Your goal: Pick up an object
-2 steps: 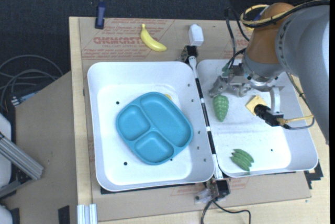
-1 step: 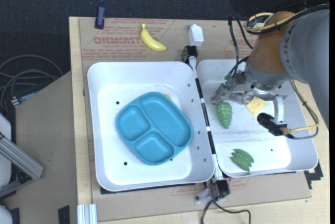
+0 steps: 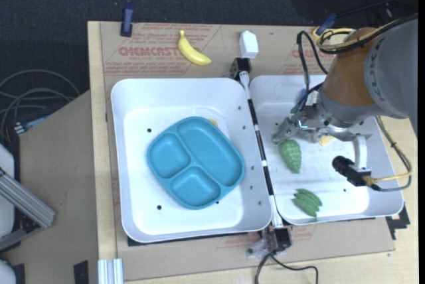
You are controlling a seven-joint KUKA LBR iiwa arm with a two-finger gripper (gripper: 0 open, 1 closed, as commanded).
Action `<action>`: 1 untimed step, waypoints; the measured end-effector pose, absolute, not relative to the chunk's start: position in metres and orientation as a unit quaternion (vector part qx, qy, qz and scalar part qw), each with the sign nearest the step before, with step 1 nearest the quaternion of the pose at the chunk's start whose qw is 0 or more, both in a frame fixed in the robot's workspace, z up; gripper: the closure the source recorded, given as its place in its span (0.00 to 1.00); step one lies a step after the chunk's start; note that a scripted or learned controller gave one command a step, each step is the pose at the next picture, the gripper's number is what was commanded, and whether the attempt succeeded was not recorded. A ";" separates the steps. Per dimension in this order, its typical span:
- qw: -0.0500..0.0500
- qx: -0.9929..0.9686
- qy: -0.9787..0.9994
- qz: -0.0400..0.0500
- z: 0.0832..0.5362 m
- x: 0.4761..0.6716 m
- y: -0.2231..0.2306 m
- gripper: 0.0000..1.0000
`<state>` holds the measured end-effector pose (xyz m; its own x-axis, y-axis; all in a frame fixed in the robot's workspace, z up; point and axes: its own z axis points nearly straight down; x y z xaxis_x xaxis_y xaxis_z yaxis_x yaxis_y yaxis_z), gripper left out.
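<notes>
The arm reached into the right bin, its gripper low over the bin floor, just above a pale green vegetable. Whether it was clenched or released, I could not tell. A 2nd, darker green vegetable lay nearer, by the bin's near rim. The left bin held a blue tray with 3 compartments; a banana lay on the bench beyond. This looked like the approach step; next, the gripper would need to settle squarely over the pale vegetable before lifting.
</notes>
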<state>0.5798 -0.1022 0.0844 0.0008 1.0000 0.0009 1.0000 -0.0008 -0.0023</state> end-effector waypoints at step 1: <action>0.001 -0.707 -0.707 0.000 0.084 0.546 -0.095 0.00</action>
<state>0.5461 -0.0952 0.0842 0.0007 1.0000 0.0011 1.0000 -0.0007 -0.0021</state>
